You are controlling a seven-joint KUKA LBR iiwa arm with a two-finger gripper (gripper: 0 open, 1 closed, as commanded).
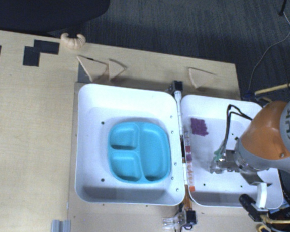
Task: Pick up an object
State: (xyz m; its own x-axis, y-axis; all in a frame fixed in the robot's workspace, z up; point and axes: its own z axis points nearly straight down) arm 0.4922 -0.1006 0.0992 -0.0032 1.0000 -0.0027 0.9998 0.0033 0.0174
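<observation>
The arm (272, 136) hangs low over the right bin (201, 193), its gripper (220, 162) just above the bin floor, so this looks like the reach-down step before any lift. Candidate objects: a small purple piece (198, 126) near the bin's far end, apart from the gripper, and a blue divided tray (139, 150) in the left bin (90, 133). I cannot tell how the gripper is set or whether it holds anything. Next it must centre over an object.

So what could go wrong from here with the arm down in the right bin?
The gripper is low in the right bin, apart from the purple object, so a close here may well grab nothing. It also sits near the divider between the bins, which a sideways move might clip. The blue tray lies in the left bin, across that divider.
</observation>
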